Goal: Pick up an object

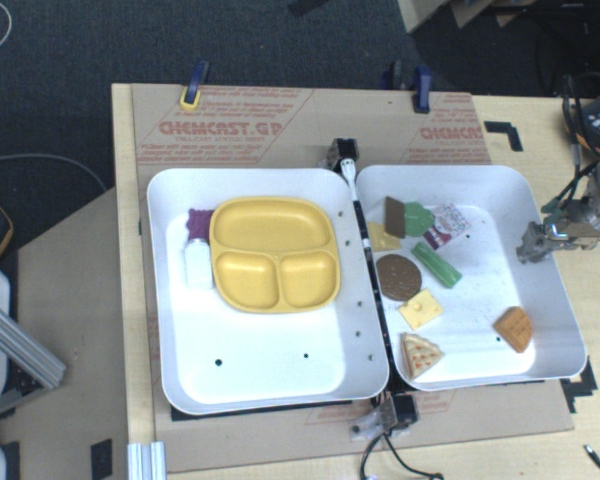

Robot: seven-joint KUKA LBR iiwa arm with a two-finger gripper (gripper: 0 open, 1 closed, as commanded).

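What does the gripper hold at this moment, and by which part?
It cannot be told. The gripper sits at the right edge of the right bin, too small and blurred to see whether anything is in it.

This looks like a robotics lab or test workshop. The tabletop [280, 118] is covered with a protective sheet printed "CHEMCAST", held down by clamps [192, 88] at its far edge. Two white bins [170, 268] sit on it, loose cables [40, 163] trail over dark carpet [100, 28], and an aluminium frame rail [20, 343] stands at the left.
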